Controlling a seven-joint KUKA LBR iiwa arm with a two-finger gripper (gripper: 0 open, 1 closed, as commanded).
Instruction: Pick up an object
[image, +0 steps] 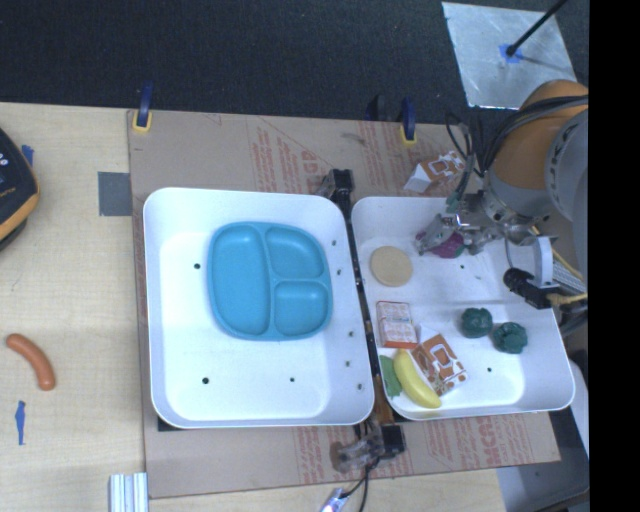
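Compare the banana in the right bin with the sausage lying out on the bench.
Colour: the banana is yellow, the sausage orange-brown.
Place: the banana lies in the right bin, near its front edge; the sausage lies on the bare wooden bench, far to the left of both bins.
Neighbours: the banana touches a red-and-white packet; the sausage lies alone.
Shared: both are long, slightly curved toy foods, lying flat at a similar slant.

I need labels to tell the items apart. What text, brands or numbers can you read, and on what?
None is legible.
Cardboard sheet: faint red print, too blurred to read.
Packets in the right bin, one at and one at: orange-and-white print, too small.
Packet behind that bin: blurred.
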